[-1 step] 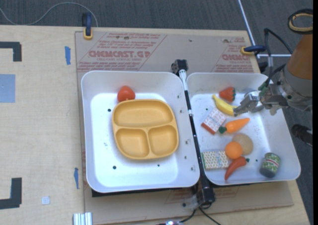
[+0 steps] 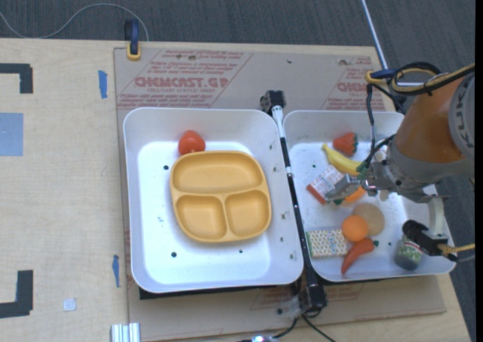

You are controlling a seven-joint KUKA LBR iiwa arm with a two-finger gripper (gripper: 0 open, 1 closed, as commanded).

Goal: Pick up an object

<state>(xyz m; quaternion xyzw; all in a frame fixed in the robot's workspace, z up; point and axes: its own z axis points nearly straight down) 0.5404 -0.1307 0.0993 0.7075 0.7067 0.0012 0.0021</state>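
We see the arm (image 2: 430, 133) entering from the right, its orange band above the wrist, bent down over the right bin (image 2: 302, 133). The gripper (image 2: 361, 180) sits low inside that bin, aimed toward the bin's centre-left. We cannot tell from this view how the gripper is set.

We order the remaining items by size. The left bin (image 2: 143, 204) holds a yellow divided tray (image 2: 220, 195) with one wide compartment at the far side and two smaller ones at the near side. A red tomato (image 2: 191, 141) lies just beside the tray's far-left edge, touching or nearly touching it.

In the right bin, a yellow banana (image 2: 338, 157) lies just left of the gripper, with a red strawberry (image 2: 346, 142) at its far side. A clear crinkled packet (image 2: 327, 180) lies near the gripper's left. A tan round disc (image 2: 371, 217) lies below the gripper, with an orange fruit (image 2: 354, 228) touching its near-left edge. A red-orange carrot (image 2: 357, 254) lies against the orange. A patterned cracker block (image 2: 327, 243) rests at the bin's near-left. A small dark object (image 2: 408, 254) sits in the near-right corner; we cannot identify it.
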